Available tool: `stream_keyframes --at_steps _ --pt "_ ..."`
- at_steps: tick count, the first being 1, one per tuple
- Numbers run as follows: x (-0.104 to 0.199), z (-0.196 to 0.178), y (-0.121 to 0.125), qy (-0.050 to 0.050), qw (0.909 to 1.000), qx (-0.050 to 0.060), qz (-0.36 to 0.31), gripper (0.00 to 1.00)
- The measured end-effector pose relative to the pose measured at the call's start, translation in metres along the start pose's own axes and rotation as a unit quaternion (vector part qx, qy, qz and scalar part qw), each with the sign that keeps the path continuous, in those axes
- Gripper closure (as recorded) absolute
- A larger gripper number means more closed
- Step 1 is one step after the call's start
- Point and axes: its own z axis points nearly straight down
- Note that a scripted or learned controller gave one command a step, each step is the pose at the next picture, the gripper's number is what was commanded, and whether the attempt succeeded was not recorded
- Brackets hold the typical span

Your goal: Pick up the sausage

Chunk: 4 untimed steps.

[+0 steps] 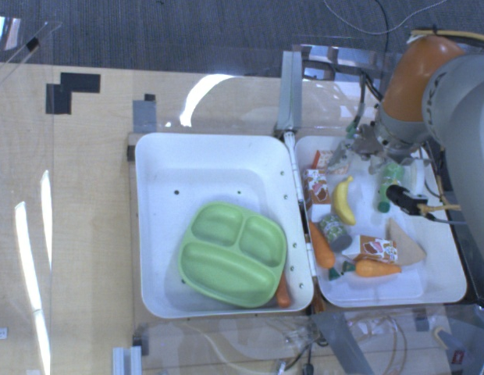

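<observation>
Gripper (pixel 372 148) over the right bin's (pixel 449 287) far edge, finger state indiscernible. Sausage (pixel 282 293) lies in the left bin's (pixel 160 209) near right corner, against the green divided plate (pixel 233 253).

One fixed camera, mounted above the surface (pixel 78 233), looking down at a slant. Both bins fall within the frame: the left bin (pixel 160 209) sits at centre, the right bin (pixel 441 276) at centre right. The far side of the scene lies along the top of the frame, where dark floor (pixel 187 14) shows beyond the surface edge. The arm (pixel 453 84) enters at upper right. Viewing distance is moderate, taking in both bins whole with surface around them.
</observation>
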Motion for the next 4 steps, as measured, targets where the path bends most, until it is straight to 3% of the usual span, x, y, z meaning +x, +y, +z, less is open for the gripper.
stream_keyframes --at_steps 1,2,3,4 --pt "0.001 0.018 -0.002 0.004 0.9888 0.023 0.148 0.0" --pt "-0.026 0.021 -0.07 0.0 0.9956 0.0 0.093 0.0" --pt "-0.055 0.011 -0.02 0.003 0.9967 0.0 0.081 0.0" --pt "-0.048 0.01 0.0 0.0 0.9893 0.016 0.145 0.0"
